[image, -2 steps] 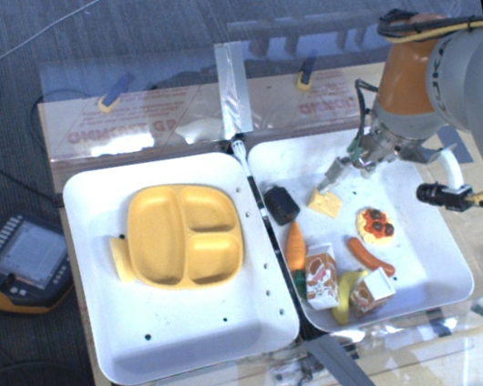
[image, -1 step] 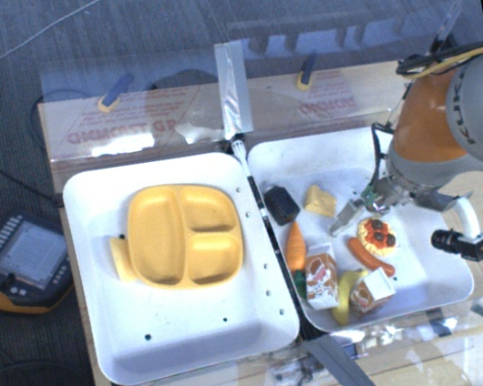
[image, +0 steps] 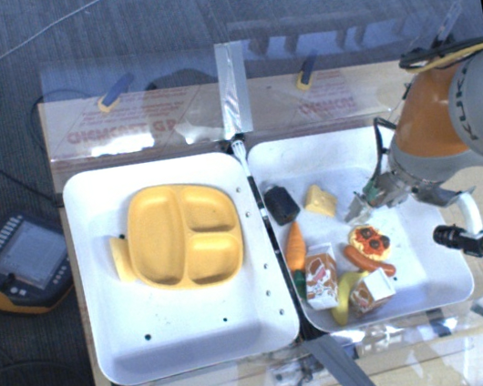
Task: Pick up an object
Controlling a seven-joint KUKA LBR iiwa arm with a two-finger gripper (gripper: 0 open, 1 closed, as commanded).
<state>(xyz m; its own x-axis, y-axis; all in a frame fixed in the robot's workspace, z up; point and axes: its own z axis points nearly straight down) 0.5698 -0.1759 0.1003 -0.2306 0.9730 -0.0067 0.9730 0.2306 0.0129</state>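
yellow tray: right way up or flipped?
Right way up. The yellow tray in the left bin shows its three hollow compartments facing the camera.

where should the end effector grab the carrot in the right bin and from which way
Grip the carrot across its thick orange middle, coming straight down from above. It lies flat and lengthwise along the right bin's left wall, green end toward the near side, so the fingers should close across its narrow width. The wall on one side and a food packet by its lower end leave little room, so aim for the upper half.
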